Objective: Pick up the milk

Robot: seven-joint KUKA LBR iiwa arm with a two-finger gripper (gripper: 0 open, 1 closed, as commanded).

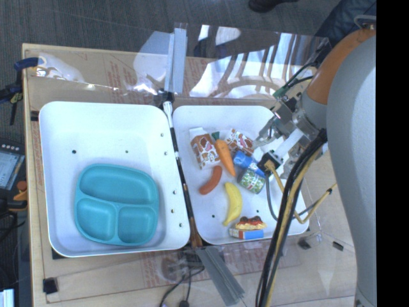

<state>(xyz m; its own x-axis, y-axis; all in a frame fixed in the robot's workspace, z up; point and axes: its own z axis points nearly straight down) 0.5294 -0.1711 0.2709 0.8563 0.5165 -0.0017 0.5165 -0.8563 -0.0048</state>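
The gripper hangs beside the boxy printed milk carton in the smooth right bin; its fingers' state I cannot tell. A curved banana lies nearby.

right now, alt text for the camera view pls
A grey robot arm's gripper hovers at the right edge of the right bin, above toy food: milk carton, carrot, sausage, banana. The left bin holds a teal divided tray.

A divided tray lies in the left bin; food items fill the right bin.
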